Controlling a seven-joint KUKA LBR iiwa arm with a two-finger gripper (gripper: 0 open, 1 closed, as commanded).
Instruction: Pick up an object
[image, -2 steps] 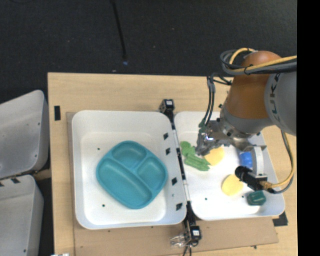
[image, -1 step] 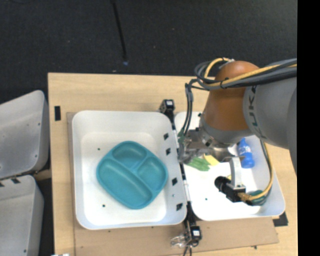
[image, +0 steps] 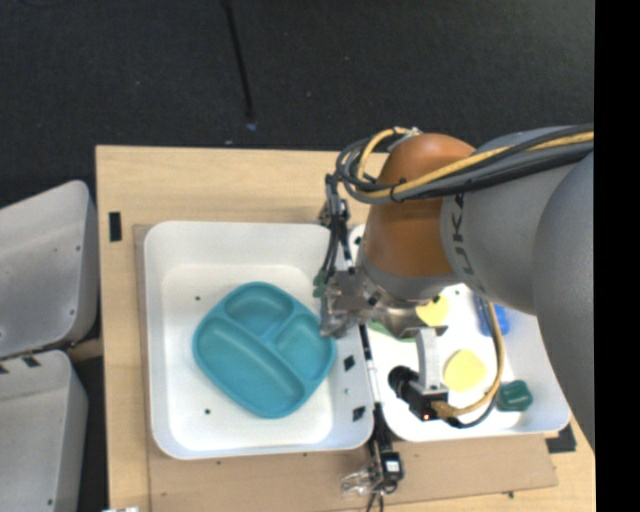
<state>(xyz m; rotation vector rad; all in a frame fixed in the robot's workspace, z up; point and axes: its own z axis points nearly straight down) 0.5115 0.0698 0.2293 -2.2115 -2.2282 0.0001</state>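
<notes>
I hang over the wall between the two bins, my gripper (image: 333, 318) low at the right rim of the teal tray (image: 262, 346), which lies flat in the left bin (image: 165, 300). That raised rim looks like the easiest edge to pinch. My wrist hides the grip, so I cannot tell whether anything is held. Yellow pieces (image: 464, 370) lie in the right bin (image: 545, 415).

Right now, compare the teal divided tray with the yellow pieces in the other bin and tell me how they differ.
The teal divided tray is far larger than the yellow pieces. The tray lies alone in the left bin and shows in full, while the yellow pieces lie in the right bin, partly hidden by the arm. The tray has moulded compartments; the yellow pieces look plain and rounded. Both lie flat on white bin floors.
</notes>
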